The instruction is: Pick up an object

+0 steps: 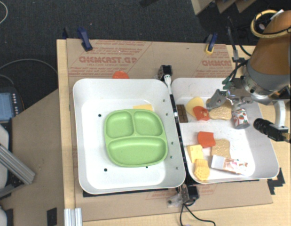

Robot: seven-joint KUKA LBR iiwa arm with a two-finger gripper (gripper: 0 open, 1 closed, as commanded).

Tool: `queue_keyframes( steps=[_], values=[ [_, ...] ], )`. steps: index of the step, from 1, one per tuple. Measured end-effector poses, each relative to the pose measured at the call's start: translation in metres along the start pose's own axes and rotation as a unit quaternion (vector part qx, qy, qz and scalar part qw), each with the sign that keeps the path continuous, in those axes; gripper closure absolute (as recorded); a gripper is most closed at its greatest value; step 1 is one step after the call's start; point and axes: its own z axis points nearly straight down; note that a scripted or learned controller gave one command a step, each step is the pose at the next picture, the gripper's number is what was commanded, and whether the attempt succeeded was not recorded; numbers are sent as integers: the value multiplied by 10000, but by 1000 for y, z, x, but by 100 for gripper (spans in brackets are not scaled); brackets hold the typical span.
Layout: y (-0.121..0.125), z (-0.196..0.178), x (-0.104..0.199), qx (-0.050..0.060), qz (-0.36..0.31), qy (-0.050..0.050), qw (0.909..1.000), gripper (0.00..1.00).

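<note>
Gripper (226,98) hovers low over the right bin (265,166), fingers spread, nothing between them. A tan toast slice (221,113) lies right beneath, a red piece (200,113) and a small can (240,118) crowding either side. Green divided plate (135,137) sits well apart in the left bin (86,126).

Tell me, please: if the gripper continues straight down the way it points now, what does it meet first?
Most likely the tan cookie in the right bin. The gripper hangs just above it, with the red piece a little to the side. Depth is hard to judge from this slanted view, so this is only probable.
</note>
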Motion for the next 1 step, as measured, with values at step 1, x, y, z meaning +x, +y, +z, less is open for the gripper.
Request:
queue_keyframes(
  steps=[1],
  values=[
    [30, 8, 54, -6, -12, -1, 10000, 100]
  ],
)
